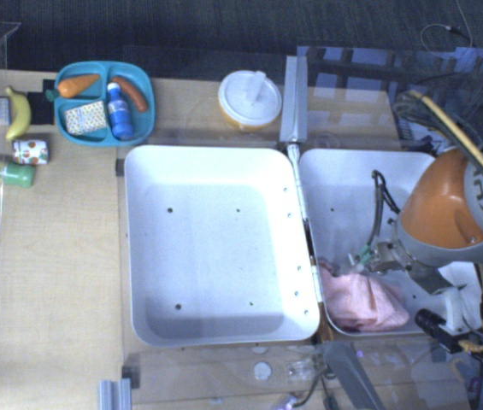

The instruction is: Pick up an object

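A robotics lab was indicated: two white bins [211, 165] were set on a wooden bench [44, 263], loose cables [446, 32] were strung behind, toy food [104, 101] was laid out.

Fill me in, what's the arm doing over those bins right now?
The arm reaches in from the right, low over the right bin. Its tool sits just above a crumpled pink cloth in that bin's near corner. Whether it has any grip on the cloth is not visible. The left bin is not being worked.
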